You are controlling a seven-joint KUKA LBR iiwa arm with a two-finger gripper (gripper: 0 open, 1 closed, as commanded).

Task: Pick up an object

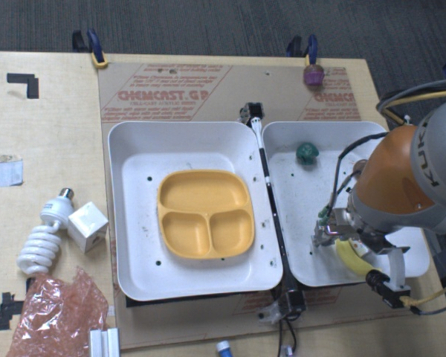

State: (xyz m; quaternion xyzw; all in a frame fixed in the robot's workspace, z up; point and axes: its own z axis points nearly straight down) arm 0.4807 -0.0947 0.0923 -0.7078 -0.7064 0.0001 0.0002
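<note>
Two white bins (126, 199) sit on the bench, and the gripper (328, 233) is low in the right one, its grip impossible to judge, a yellow banana (351, 257) just beside it, apparently mid-approach, needing alignment before closing.

We see smooth, glossy white plastic bins (134, 199), a matt yellow plastic tray (206, 213), and crinkled clear wrap (56, 314) on the wooden counter (44, 125).

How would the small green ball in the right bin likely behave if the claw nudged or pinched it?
The small green ball looks round, so it would probably roll across the right white bin floor when nudged. Being small, it is likely light and may squirt from a pinch.
</note>
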